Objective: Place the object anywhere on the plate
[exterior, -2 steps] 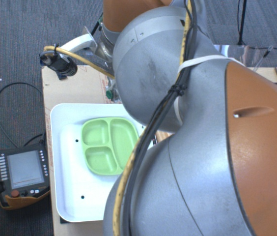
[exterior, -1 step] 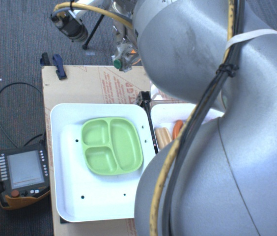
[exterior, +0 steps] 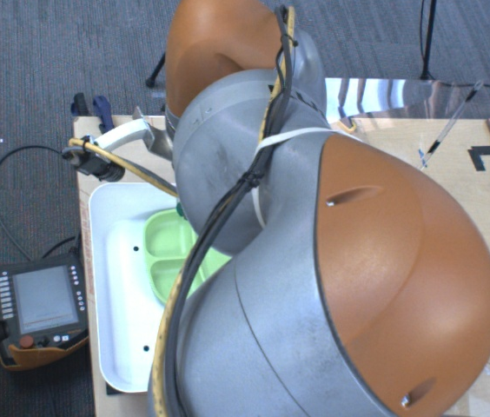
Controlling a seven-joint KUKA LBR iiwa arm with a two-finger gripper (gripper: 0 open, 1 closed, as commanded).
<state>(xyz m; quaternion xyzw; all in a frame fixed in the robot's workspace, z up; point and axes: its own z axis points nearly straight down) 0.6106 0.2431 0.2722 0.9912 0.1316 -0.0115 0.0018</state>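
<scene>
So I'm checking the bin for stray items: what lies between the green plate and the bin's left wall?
In the camera view, bare white bin floor lies between the green plate and the left wall, apart from two small dark dots. The arm covers the plate's right part.

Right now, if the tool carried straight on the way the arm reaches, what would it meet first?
Hard to say: the arm hides it. It reaches down toward the white bin, so probably the green plate lying there, though depth is unclear.
</scene>
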